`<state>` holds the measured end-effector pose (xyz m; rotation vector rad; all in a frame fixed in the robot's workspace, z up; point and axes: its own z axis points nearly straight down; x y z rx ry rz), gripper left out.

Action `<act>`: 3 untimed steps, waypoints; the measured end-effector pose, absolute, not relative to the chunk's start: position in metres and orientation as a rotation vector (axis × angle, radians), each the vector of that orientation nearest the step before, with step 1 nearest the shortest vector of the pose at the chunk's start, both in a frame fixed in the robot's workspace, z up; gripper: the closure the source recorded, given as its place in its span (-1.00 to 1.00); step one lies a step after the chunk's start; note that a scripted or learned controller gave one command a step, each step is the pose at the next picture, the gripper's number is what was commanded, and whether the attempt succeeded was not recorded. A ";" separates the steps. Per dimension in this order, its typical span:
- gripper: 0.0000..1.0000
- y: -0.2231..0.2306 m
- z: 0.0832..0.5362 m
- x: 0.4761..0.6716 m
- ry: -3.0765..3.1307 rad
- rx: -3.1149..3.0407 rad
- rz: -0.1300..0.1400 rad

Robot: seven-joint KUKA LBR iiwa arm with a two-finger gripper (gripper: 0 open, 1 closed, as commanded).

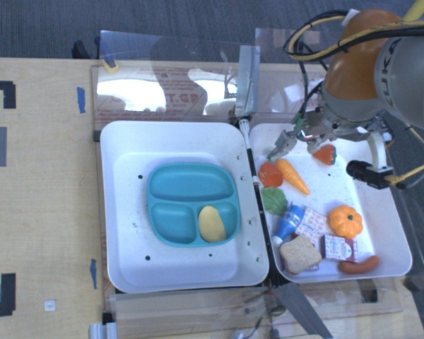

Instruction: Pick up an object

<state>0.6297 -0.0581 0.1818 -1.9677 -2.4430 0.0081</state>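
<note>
My gripper (300, 142) hangs over the back of the right bin (399, 224), open, with nothing between its fingers (283, 145). A small red pepper (325, 154) lies just to its right, close to one finger. Below the gripper lie an orange carrot (293, 176) and a red tomato (270, 174). Further forward in this bin are a green leafy piece (274, 200), a blue can (288, 222), a bread slice (299, 253), an orange pumpkin (345, 221), a pink-white packet (337, 247) and a sausage (358, 265).
The left bin (120, 210) holds a teal divided plate (191, 182) with a yellow lemon-like piece (211, 224) in its front right compartment. A black handle-like part (367, 174) on the arm juts over the right bin's back right. Clear plastic walls (247, 83) stand behind both bins.
</note>
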 end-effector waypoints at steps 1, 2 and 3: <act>-1.00 -0.120 0.106 0.616 -2.422 -1.990 0.012; -1.00 -0.102 0.087 0.604 -2.433 -1.996 -0.004; 1.00 -0.103 0.100 0.606 -2.436 -2.002 -0.010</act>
